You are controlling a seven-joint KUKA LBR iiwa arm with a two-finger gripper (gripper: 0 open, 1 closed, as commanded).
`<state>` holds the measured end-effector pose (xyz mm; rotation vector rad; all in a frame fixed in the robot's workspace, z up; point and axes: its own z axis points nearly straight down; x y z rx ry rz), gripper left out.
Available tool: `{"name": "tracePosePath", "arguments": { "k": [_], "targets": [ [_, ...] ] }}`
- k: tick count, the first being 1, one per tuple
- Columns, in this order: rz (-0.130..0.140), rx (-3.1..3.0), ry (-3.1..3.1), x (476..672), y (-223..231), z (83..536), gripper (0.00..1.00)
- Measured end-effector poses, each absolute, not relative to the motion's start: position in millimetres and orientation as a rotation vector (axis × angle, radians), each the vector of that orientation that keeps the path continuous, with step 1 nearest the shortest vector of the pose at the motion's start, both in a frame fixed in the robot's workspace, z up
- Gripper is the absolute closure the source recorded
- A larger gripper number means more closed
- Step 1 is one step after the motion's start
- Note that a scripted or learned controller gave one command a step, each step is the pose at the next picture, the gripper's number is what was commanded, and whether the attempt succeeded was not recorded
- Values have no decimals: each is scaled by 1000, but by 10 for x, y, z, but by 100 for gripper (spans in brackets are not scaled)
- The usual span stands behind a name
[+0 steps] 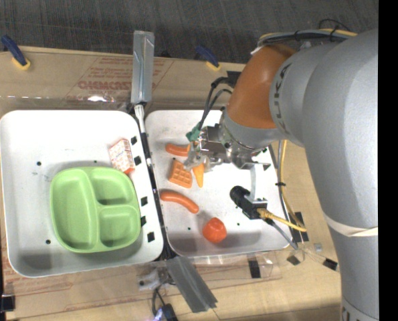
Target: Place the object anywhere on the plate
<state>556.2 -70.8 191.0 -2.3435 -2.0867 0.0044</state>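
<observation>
The gripper hangs low over the right bin, its tip at a small orange cone beside a waffle piece; whether it is parted or closed cannot be told. Around them lie a sausage, another sausage and a tomato. These look like light, stiff plastic toys, slippery on rounded sides; the cone's mid-length seems the surest hold. The green plate waits in the left bin, beside a small carton.
</observation>
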Motion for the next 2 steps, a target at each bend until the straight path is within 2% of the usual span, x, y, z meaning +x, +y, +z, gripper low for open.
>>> {"name": "tracePosePath", "arguments": {
  "k": [1, 2],
  "targets": [
    [5, -2245, -2191, 5586, 195, 1904, 100],
    [5, -2247, -2190, 5586, 186, 1905, 0]
  ]
}}
